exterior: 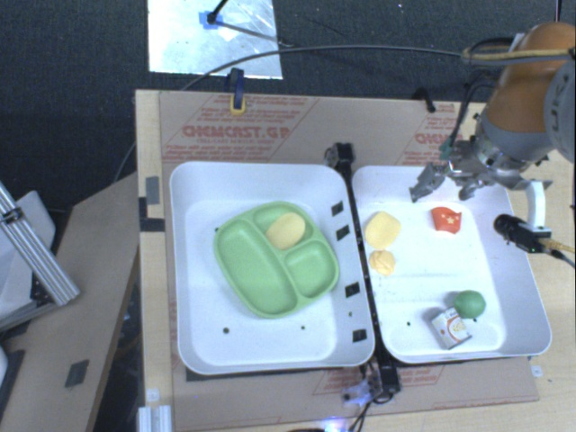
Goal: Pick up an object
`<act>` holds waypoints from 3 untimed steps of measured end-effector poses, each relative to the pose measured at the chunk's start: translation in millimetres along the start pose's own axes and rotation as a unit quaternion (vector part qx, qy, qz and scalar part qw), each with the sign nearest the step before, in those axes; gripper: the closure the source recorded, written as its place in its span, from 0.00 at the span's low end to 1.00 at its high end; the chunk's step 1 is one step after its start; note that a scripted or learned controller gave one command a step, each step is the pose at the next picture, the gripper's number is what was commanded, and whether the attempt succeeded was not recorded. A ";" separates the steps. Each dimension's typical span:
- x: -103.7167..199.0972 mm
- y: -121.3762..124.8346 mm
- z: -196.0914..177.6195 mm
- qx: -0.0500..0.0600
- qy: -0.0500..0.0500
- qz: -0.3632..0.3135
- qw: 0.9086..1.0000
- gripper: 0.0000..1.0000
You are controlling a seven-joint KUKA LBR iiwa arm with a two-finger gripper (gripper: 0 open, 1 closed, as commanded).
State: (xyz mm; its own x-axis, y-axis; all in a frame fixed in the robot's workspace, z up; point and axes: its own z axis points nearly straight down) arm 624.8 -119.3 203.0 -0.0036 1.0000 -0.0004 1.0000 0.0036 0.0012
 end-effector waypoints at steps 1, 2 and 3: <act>0.1 -0.1 41.1 0.001 0.000 0.001 1.000 0.00; 4.1 -7.4 100.2 0.002 0.000 0.001 1.000 0.00; 3.9 -5.1 115.3 -0.002 0.000 0.002 1.000 0.00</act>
State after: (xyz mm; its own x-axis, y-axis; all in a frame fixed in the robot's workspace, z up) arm 619.8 -115.4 87.7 0.0000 1.0000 -0.0004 1.0000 0.0000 0.0044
